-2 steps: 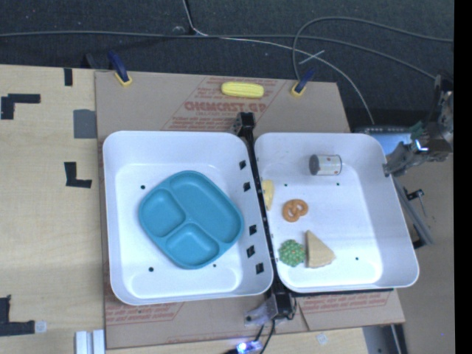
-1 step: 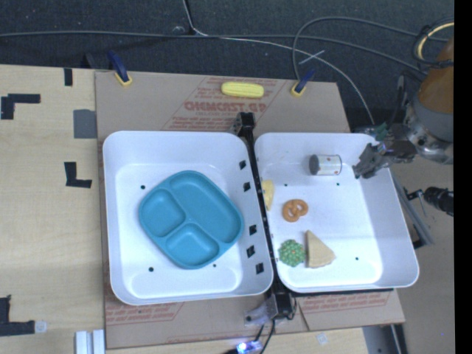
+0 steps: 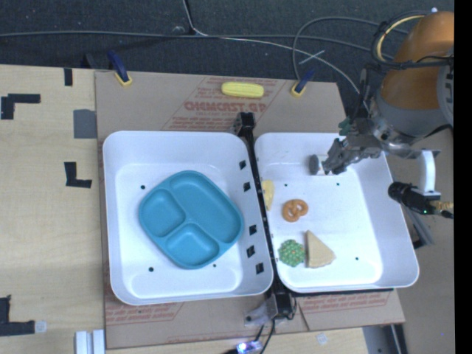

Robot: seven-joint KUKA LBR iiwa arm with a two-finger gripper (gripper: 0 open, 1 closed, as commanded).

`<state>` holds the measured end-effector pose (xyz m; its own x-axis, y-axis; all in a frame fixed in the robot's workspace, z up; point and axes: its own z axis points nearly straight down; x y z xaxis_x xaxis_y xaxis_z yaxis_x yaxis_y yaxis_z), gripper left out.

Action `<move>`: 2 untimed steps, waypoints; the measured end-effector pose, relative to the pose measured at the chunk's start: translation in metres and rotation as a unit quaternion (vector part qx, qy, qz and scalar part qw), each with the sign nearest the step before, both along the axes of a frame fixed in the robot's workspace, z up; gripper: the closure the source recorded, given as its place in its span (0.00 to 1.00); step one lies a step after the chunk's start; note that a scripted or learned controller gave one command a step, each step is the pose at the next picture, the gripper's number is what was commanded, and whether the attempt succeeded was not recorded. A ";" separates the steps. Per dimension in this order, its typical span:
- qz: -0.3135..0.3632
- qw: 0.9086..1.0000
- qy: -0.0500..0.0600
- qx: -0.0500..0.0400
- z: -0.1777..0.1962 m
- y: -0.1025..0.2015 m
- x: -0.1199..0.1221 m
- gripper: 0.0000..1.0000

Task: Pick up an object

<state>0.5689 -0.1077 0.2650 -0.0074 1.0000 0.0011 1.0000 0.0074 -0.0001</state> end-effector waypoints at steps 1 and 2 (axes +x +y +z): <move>0.000 1.000 0.001 0.000 -0.008 0.060 0.001 1.00; -0.001 1.000 0.001 0.000 -0.009 0.106 0.016 1.00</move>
